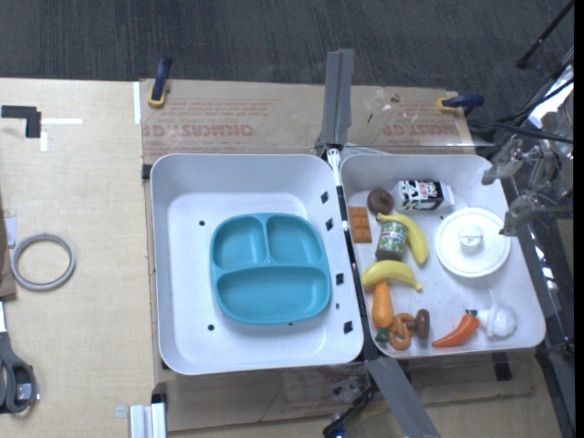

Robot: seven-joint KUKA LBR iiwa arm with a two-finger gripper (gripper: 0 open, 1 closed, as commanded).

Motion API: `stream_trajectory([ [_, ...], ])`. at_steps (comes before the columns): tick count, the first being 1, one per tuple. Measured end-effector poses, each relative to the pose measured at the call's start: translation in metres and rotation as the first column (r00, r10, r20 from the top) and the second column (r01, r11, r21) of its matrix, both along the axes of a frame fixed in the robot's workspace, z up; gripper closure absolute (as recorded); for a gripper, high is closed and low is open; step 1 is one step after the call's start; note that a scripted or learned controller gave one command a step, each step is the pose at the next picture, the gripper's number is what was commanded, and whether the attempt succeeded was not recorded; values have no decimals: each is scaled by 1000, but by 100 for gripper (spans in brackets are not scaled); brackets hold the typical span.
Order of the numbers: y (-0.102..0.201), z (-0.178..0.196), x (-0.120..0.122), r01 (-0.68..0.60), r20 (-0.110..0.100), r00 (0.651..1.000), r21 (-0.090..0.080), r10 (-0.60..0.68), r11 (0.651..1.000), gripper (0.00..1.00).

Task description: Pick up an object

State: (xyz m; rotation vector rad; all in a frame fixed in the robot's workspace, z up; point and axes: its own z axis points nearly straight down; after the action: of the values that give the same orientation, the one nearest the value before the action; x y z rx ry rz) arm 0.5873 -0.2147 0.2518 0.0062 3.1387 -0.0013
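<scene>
Heads up, you've got left bin (173, 272) holding blue divided plate (271, 268). Right bin (520, 308): white lid (472, 243), two bananas (409, 235), carrot (381, 304), milk carton (421, 193). Gripper (507, 199) at right edge, can't tell grip state.

A pale wooden bench (73, 336) fills the left and lower frame, with brown cardboard (274, 117) clamped flat across its upper middle, a grey tape roll (41, 261) lying at far left, and dark carpeted floor (274, 16) running along the top.
</scene>
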Motion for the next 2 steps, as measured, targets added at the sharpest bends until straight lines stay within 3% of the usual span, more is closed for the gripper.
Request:
stream_trajectory([
  [1,32,-128,41,-28,18,999,-6,28,1000,0],
  [2,65,-159,3,38,0,999,0,-38,999,0],
])
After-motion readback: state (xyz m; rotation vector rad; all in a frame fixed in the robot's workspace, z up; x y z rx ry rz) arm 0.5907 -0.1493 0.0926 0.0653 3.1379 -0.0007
